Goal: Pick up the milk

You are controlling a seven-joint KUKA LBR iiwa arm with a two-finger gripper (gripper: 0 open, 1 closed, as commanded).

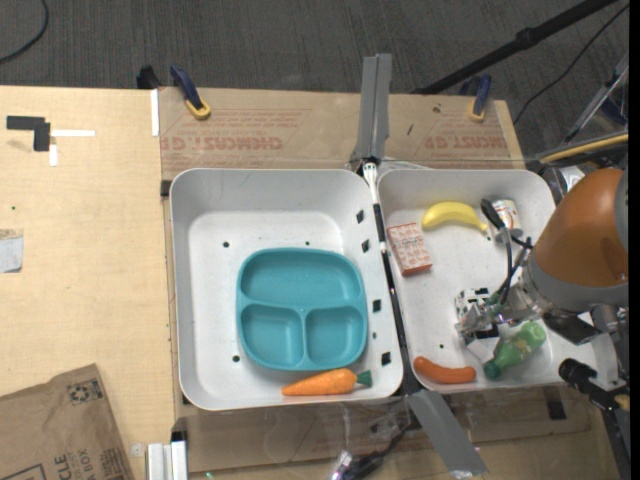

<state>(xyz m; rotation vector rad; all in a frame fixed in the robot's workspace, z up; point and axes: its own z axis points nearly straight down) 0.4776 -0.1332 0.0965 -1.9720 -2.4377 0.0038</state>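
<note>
Overhead slanted view of a bench w/ two shallow white bins side by side. The KUKA arm [590, 238], grey w/ an orange band, reaches in from the right over the right bin [400, 183]. Its gripper [478, 316] sits low over the bin floor; jaw state can't be made out, since the parts are small and cluttered.

Rel. to the jaws: a small pink-red milk carton [409, 248] lies up and to the left, apart from the gripper, near the bin's left wall. A yellow banana [452, 215] is farther up, just right of the carton. A green bottle [517, 348] lies just right and slightly below the jaws, tilted, very near or touching the gripper; can't tell which. An orange-red sausage-shaped item [445, 371] lies below and a bit left.

Well left of the jaws, the left bin [195, 268] holds a teal 3-compartment plate [301, 308] and, below the plate, a toy carrot [322, 383] by the front wall.
</note>
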